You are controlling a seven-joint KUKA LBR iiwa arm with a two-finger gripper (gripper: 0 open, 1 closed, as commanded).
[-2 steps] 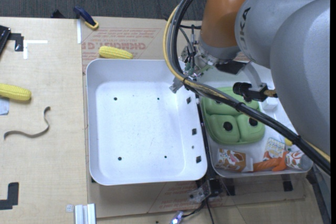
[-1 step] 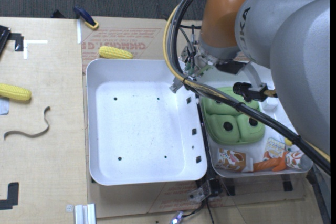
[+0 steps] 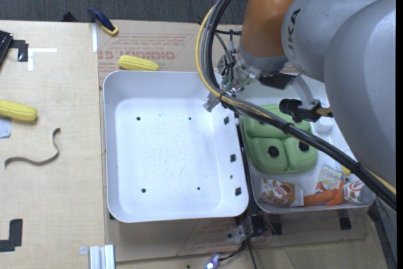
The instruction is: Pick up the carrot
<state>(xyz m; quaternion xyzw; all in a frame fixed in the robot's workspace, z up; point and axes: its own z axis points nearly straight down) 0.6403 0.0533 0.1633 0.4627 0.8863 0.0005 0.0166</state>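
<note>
Pale wooden tabletop (image 3: 50,198) fills the 9 o'clock side of the view, with dark carpet along the 12 o'clock edge and a sheet of cardboard (image 3: 151,44) under the two bins.

The carrot (image 3: 324,198) lies in the right bin (image 3: 315,206), down at its 5 o'clock corner. Its long axis runs roughly from 9 to 3 o'clock, tilted slightly up toward 3, and which end is the tip is hard to tell. It sits close against the bin's front wall, with a printed packet (image 3: 278,191) just beside it at 9 o'clock and another small wrapped item (image 3: 330,174) touching or overlapping it at 12 o'clock, so little room is left around it. A green moulded toy (image 3: 280,145) with dark spots takes up the bin's middle, above the carrot.

The left bin (image 3: 170,145) shows only its bare white floor with a few small holes.

The arm (image 3: 315,28) comes in from 3 o'clock and covers much of the right bin's upper part; black and yellow cables (image 3: 277,126) sweep across the green toy. The claw (image 3: 228,82) hangs over the divide between the bins near 12 o'clock, well apart from the carrot, and I cannot tell its state.

Outside the bins, a yellow corn cob (image 3: 138,63) rests on the cardboard at 12 o'clock of the left bin, and another corn cob (image 3: 17,111) lies near the 9 o'clock edge.
</note>
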